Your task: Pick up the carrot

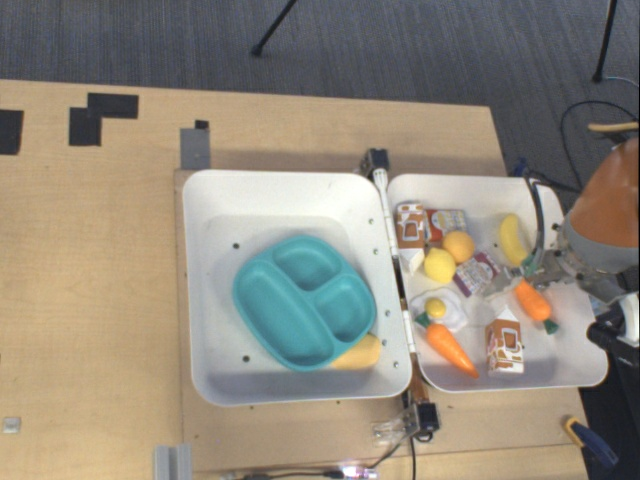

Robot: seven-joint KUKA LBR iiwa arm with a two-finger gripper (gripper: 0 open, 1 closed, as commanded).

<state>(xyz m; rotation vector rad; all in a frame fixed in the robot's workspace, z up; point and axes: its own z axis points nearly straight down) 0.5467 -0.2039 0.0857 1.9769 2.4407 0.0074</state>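
A teal divided plate point(303, 301) lies in the white left bin point(215, 268), a pale yellow piece point(358, 353) at its edge. In the white right bin point(580, 368) are two orange carrots point(451, 347) point(533, 302), two yellow lemons point(439, 265) point(458, 245), a yellow banana point(512, 238) and brown-and-white cartons point(505, 347). The desk point(90, 298) is light wood with black patches; the floor point(400, 38) is grey.
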